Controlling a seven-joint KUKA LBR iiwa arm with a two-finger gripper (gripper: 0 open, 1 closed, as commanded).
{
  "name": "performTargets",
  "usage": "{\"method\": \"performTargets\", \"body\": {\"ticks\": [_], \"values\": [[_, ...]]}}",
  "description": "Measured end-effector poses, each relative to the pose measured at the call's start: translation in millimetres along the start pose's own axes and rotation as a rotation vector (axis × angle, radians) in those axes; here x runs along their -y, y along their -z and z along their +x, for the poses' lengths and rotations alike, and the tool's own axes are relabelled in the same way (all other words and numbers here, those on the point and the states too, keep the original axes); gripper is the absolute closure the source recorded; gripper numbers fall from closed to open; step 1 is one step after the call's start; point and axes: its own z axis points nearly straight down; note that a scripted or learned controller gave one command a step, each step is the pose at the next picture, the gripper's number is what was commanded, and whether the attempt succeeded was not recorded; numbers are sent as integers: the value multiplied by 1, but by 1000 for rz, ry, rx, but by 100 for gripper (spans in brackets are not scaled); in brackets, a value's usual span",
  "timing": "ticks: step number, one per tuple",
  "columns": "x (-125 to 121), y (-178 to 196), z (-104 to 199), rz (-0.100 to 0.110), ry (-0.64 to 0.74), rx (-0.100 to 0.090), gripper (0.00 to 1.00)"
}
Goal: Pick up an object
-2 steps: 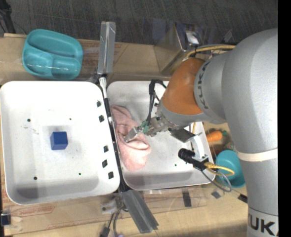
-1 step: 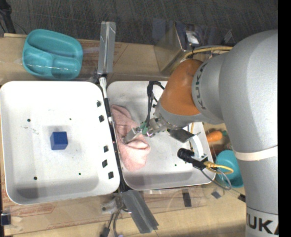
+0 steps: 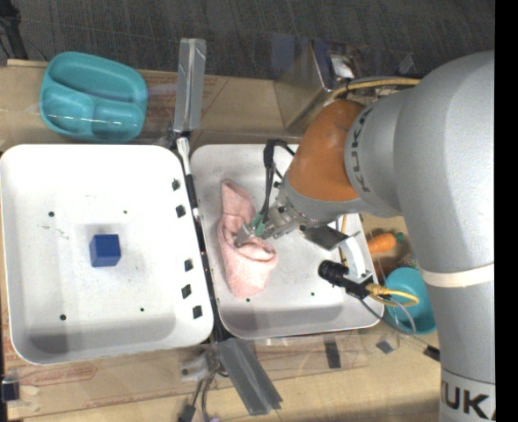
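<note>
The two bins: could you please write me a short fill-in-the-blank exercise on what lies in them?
1. The blue cube lies in the ____ bin.
2. The cloth in the right bin is ____ in colour.
3. The gripper is down at the ____.
4. The teal tray sits ____ the left bin.

Missing words: left; pink; cloth; outside

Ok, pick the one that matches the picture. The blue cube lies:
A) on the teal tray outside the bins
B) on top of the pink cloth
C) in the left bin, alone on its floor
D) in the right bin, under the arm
C: the blue cube sits by itself on the floor of the left bin, while the pink cloth lies in the right bin by the gripper.
</note>
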Motion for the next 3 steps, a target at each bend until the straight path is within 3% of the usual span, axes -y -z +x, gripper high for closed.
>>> {"method": "performTargets", "body": {"ticks": [1,2,3], "values": [[0,0,0,0,0,0,0],[45,-11,-14,2,25,1,0],[43,-1,-13,0,31,1,100]]}}
